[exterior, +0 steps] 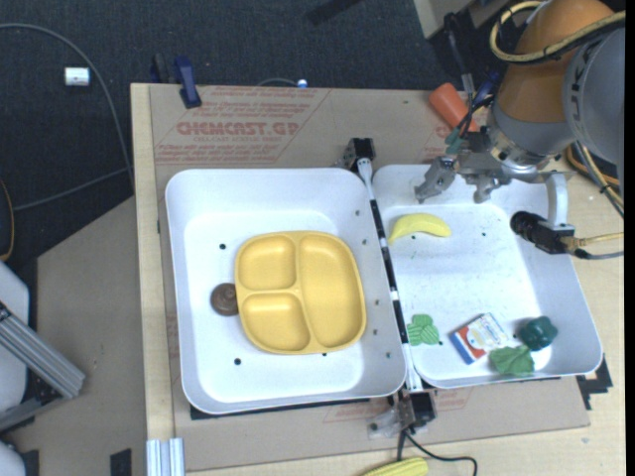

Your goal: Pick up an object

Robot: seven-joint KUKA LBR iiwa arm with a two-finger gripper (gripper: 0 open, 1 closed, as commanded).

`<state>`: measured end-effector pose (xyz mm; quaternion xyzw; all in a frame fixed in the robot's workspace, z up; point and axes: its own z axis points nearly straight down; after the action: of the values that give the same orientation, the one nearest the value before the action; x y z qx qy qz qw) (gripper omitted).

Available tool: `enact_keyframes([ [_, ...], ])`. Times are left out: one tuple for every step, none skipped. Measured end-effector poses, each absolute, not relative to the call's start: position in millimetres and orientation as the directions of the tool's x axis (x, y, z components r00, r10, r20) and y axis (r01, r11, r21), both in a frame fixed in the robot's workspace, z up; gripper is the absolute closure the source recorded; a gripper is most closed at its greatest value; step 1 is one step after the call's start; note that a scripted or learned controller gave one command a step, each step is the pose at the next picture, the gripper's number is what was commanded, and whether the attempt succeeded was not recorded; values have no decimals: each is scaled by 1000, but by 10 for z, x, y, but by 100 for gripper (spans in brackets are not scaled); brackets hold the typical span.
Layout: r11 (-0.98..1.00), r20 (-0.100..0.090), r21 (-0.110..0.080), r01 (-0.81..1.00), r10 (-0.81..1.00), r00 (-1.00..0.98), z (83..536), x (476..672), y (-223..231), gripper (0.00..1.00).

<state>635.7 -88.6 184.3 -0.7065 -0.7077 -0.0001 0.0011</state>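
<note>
So the gripper (457,178) is hanging over the far end of the right bin (571,296), fingers spread apart with nothing between them, and the banana (419,227) is lying just near-left of it on the bin floor, close to the rim where the two bins meet. That's the obvious target imo, and it's also where I'd expect trouble. The banana is curved and lies flat, so if the fingers come down off-centre they could just nudge it sideways or roll it instead of closing around it. It's also pretty close to the divider, so one finger might clip the rim of the left bin (189,266) or the black clamp (359,152) at the far end on the way down. The other stuff is at the near end of the right bin: a small green piece (423,330), a red, white and blue packet (480,336), a green leafy thing (512,361) and a dark teal object (539,332), those last three nearly touching each other, so going there risks grabbing two or knocking one into another. The yellow divided tray (299,292) and a brown disc (224,298) sit in the left bin, well apart from the arm. There's also a black fitting with a cable (541,230) by the right wall that could snag.
</note>
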Motion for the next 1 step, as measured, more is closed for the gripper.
enact_keyframes([
  [1,1,-3,1000,1000,-1,839,6658,-950,0],
])
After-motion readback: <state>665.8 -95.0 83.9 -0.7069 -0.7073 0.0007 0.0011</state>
